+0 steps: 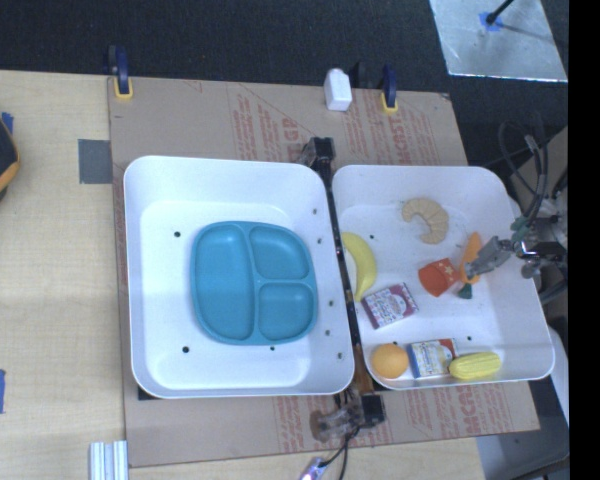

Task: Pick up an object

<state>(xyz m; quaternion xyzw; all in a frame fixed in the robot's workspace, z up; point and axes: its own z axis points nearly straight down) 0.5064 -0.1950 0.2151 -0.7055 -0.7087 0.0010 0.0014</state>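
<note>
The gripper (pixel 488 256) sits right beside the carrot (pixel 471 252), which runs roughly upright; jaw state's impossible to tell.

Red lettering repeats in diagonal lines across the brown cardboard sheet (pixel 280 128) under the bins, too blurred to read.

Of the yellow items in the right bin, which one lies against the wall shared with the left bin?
The banana: it curves along the right bin's left wall. The corn cob lies at the near edge, apart from that wall.
</note>
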